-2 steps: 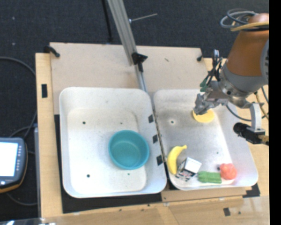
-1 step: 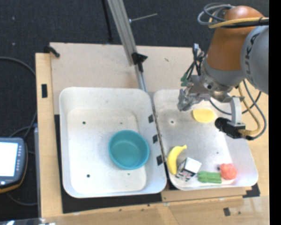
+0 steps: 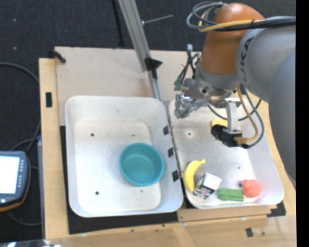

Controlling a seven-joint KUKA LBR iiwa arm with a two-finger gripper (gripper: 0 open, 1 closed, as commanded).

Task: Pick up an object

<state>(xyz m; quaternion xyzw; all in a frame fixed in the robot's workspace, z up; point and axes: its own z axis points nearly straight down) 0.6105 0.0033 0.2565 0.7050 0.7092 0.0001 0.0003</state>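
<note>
The banana (image 3: pixel 193 172) lies at the right bin's (image 3: pixel 257 153) near edge beside a small box (image 3: pixel 208 183), green piece (image 3: pixel 230 194) and red piece (image 3: pixel 251 188); the gripper (image 3: pixel 184 107) hangs over the far corner, well apart, grip unreadable.

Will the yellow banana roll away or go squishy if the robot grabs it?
The banana is curved and lies flat in the right bin, so it would probably rock or spin more than roll. It looks smooth, so it might slip between the fingers. I cannot tell whether it is a real fruit or a toy, so squishiness is a guess.
</note>
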